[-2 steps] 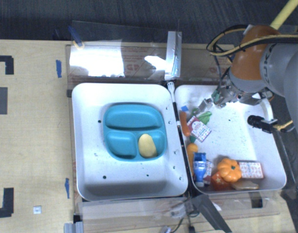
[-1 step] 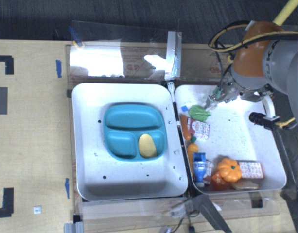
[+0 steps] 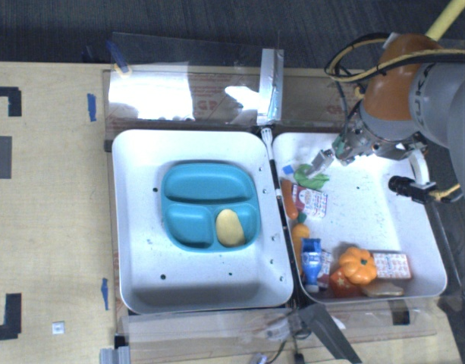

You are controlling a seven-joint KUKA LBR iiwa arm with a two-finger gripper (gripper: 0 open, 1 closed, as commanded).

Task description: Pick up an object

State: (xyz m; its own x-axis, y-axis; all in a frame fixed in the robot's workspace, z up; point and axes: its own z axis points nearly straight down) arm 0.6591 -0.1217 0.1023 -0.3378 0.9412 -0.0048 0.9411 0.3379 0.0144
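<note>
A pale wooden bench [image 3: 42,226] filled the left of the camera view, with dark carpet beyond its far edge. Two shallow white bins sat side by side on it. The left bin [image 3: 133,264] carried a blue divided tray [image 3: 205,196], and a yellow egg-shaped object [image 3: 230,227] lay in the tray's near right compartment. A clear plastic sheet [image 3: 186,89] with a metal strip stood behind this bin.

The right bin [image 3: 414,233] held the clutter. The grey arm [image 3: 444,97], with its orange band [image 3: 395,74] and looping cables, reached in from the right over the bin's far corner. A small orange pumpkin [image 3: 356,265] rested near the front wall, touching a red-and-white carton [image 3: 391,264] on its right. A blue-and-white packet [image 3: 314,260] lay just left of the pumpkin. Along the bin's left wall sat a white-and-red wrapper [image 3: 314,202] beside an orange carrot-like piece [image 3: 293,201].

The gripper [image 3: 323,161] hung low at the far left of the right bin, just above a green item [image 3: 312,177]. Whether its jaws were apart or together could not be told, nor whether they touched the green item.
</note>
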